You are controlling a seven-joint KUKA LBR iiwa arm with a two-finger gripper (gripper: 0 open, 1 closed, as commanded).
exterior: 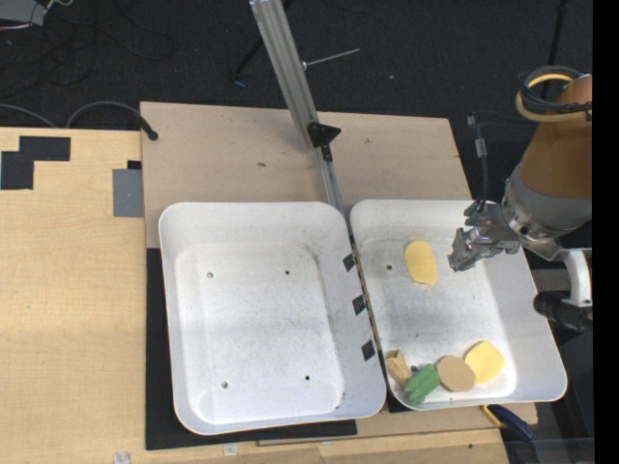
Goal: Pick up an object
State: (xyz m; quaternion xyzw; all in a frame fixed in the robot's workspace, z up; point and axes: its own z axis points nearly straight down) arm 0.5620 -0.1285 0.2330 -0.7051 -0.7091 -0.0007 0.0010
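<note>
Two shallow white bins sit side by side on the bench, the left bin (256,317) and the right bin (445,303), with a row of small black clips (358,303) along the seam where their rims meet. Over toward three o'clock the grey arm (551,177) with its orange band leans in, and the gripper (468,249) hangs above the right bin's upper right part, at about two o'clock from that bin's middle. From where I stand the fingertips are too small and dark to make out, so I cannot tell how the jaws are set, and nothing shows between them. Just beside the gripper, toward nine o'clock of it and apart from it, a pale yellow oblong piece (421,262) lies on the bin floor. Down at the bin's six o'clock corner a cluster rests near the rim: a yellow block (486,362), a tan round disc (455,374) touching it, a green object (422,386) next to the disc, and a small brownish lump (396,364) near the green one. A slim metal rail (290,75) slants up toward twelve o'clock behind the bins.
</note>
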